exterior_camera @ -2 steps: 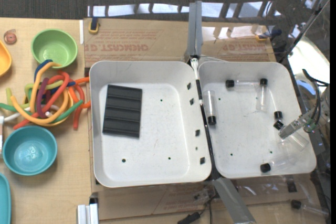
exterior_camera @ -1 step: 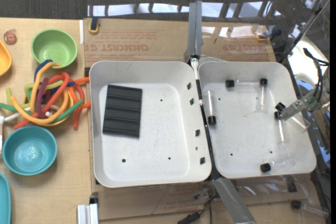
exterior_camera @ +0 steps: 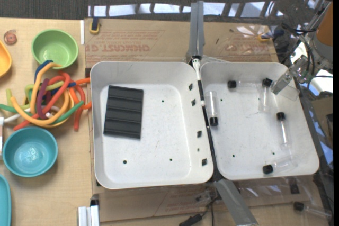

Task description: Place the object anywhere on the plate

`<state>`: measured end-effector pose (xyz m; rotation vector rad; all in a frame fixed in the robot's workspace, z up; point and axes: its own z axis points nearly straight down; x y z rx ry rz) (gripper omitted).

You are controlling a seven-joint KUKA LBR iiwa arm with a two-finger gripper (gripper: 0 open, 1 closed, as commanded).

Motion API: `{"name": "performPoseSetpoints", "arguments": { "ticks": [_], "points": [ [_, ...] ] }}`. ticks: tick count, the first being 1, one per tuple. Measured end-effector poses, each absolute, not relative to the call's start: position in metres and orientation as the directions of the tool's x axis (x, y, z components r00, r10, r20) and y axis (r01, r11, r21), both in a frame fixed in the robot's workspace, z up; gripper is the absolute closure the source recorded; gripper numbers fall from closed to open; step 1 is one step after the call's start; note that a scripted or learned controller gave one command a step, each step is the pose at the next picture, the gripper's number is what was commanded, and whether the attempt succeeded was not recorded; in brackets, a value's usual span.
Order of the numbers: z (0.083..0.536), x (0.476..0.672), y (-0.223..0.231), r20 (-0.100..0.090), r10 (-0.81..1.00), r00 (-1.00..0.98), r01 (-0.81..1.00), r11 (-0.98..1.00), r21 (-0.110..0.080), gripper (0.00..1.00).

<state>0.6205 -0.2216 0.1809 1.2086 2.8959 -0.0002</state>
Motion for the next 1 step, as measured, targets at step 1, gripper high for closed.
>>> {"name": "performPoseSetpoints", "arguments": {
  "ticks": [1],
  "points": [
    [0.1941, 0.6547, -0.2211, -0.007, 0.527, -0.85, 0.527, 0.85, 0.001, 1.0]
  ]
}}
